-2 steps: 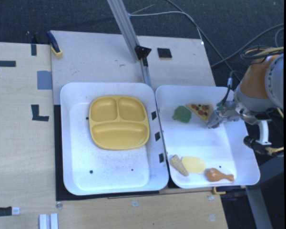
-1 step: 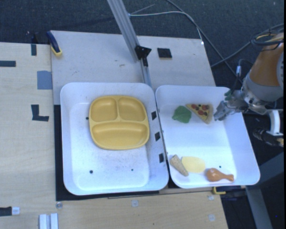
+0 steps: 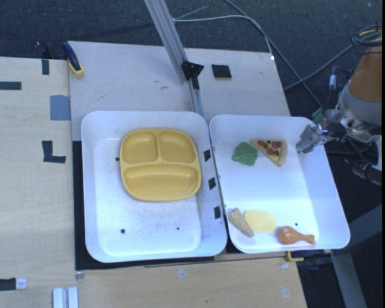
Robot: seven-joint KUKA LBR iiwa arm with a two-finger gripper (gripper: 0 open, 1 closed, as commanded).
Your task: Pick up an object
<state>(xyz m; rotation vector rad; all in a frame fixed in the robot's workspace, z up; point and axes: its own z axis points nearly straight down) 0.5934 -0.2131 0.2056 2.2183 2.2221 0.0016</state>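
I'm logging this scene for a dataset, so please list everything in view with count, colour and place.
bins: 2, white, side by side on the bench
divided plate: 1, yellow, left bin
pizza slice: 1, tan with red, right bin, far end
leafy piece: 1, green, left of the pizza slice
drumstick: 1, orange, right bin, near corner
flat oval piece: 1, pale yellow, near edge
small tan piece: 1, beside the oval
arm: 1, grey and orange, right
gripper: 1, over right bin's right rim
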